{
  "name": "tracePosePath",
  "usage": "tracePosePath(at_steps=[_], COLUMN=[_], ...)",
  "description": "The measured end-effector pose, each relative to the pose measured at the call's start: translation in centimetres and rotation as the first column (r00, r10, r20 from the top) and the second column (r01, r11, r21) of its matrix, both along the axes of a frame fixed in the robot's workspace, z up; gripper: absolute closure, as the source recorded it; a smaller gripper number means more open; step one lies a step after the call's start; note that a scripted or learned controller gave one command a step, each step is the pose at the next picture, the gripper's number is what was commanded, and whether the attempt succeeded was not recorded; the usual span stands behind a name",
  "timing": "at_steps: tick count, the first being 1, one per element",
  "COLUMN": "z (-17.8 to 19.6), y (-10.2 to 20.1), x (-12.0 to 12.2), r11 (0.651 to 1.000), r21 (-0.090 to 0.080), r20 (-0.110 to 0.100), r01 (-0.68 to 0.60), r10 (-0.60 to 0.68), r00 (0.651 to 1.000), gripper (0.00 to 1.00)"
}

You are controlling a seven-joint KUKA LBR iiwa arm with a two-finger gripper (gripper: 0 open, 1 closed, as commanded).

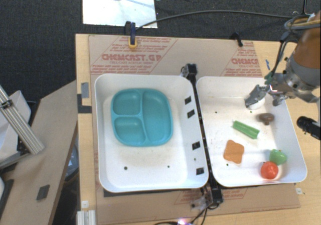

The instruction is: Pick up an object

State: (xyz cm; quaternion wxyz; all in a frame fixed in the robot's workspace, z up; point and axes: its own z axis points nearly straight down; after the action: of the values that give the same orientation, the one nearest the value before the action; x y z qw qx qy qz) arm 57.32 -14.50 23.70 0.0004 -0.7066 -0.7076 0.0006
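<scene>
Four small objects lie below the gripper – the green stick nearest, long axis slanting down-right; the grip state is too blurred to tell.

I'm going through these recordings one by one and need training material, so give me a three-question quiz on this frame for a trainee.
1. True or false: the teal divided plastic plate lies in the left white bin.
2. Multiple choice: which item lies closest to the red round tomato-like toy? A) the green stick-shaped block B) the small green rounded toy C) the small brown lump
3. Fill in: the orange wedge-shaped piece rests in the ___ white bin, below the gripper.

Key: 1 true. 2 B. 3 right.
</scene>
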Motion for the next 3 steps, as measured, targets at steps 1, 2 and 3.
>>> tracePosePath(at_steps=[1,2,3], z=[-5.1,-11.4,-10.0], y=[-0.4,-0.3,-0.3], x=[-1.0,-1.2,-1.0], r11=[1.0,1.0,1.0], r21=[0.001,0.002,0.0], r20=[-0.002,-0.003,0.003], r01=[0.001,0.0,0.0], r10=[-0.001,0.0,0.0], r00=[1.0,1.0,1.0], gripper=[0.0,0.0,1.0])
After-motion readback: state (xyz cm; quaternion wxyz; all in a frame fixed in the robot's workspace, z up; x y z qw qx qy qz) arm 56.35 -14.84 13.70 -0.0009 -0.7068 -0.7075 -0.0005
